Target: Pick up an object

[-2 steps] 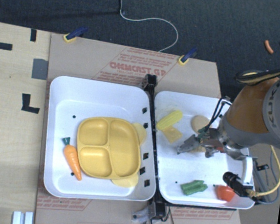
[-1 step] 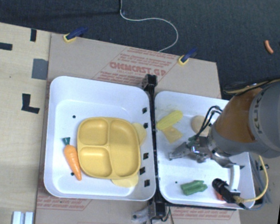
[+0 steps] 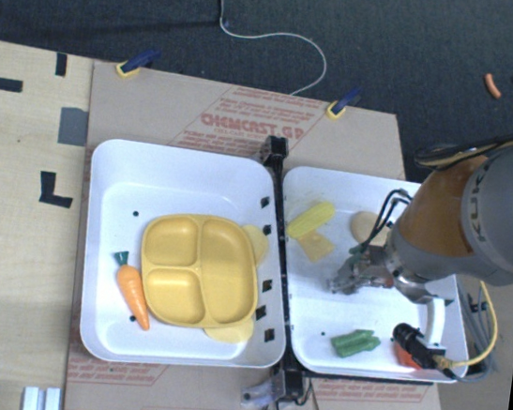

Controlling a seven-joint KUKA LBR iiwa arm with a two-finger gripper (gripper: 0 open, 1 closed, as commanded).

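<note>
Arm's in from the right, gripper (image 3: 348,280) low in the right bin (image 3: 307,349), over bare white floor mid-bin. Can't tell how wide the claw is or if it's got anything; too small and dark.

Candidates nearby: yellow corn (image 3: 311,219) and a pale yellow block (image 3: 317,248) just left of it, a beige lump (image 3: 363,227) behind, a green pod (image 3: 354,342) nearer the front. Left bin (image 3: 107,226) has 1 yellow tray (image 3: 198,270) and 1 carrot (image 3: 133,293).

Looks like the reach/descend step, nothing lifted yet. Next: shift onto 1 item, prob. the block, close, then lift.
</note>
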